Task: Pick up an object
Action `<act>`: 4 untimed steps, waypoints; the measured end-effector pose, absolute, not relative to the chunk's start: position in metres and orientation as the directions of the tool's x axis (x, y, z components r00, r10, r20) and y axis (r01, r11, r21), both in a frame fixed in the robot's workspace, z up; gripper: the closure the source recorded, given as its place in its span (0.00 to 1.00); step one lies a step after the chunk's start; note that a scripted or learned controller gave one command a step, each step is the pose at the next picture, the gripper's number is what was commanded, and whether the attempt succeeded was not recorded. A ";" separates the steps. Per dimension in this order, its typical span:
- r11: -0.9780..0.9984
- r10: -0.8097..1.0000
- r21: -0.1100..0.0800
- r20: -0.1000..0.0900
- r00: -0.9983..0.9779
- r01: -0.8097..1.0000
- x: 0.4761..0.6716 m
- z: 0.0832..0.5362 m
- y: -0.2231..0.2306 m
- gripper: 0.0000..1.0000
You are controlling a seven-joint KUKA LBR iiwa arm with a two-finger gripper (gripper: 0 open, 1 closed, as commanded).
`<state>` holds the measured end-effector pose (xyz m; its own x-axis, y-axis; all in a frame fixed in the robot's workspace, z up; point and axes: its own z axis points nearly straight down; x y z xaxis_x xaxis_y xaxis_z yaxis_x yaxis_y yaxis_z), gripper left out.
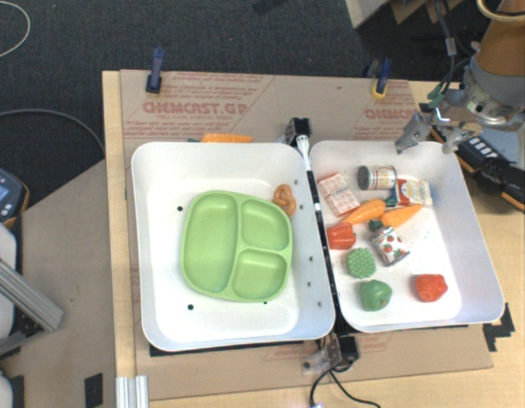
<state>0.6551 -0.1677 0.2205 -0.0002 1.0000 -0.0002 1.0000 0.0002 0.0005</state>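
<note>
My gripper (431, 139) hovers over the far rim of the right bin (479, 253), open, its two fingers spread with nothing between them. Below it in that bin lie a small tin can (377, 177), a white-and-red bottle (413, 192), a pink box (338, 193), two carrots (364, 211) (401, 216), a red pepper (340, 235), a small carton (388, 246), a green knobbly ball (360, 263), a green fruit (375, 294) and a red tomato (429, 287). The can is the item closest to the gripper.
The left bin (156, 228) holds a green divided plate (237, 246) and a small brown item (285, 198) near its right wall. An orange object (227, 138) lies on the board behind the left bin. Blue clamps (155, 68) (381, 76) grip the board's far edge.
</note>
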 end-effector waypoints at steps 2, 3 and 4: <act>0.004 1.000 0.014 -0.001 -0.004 1.000 0.529 0.445 -0.088 0.00; 0.001 1.000 0.013 -0.001 -0.001 1.000 0.478 0.521 -0.082 0.00; 0.001 1.000 0.007 -0.003 -0.001 1.000 0.480 0.526 -0.082 1.00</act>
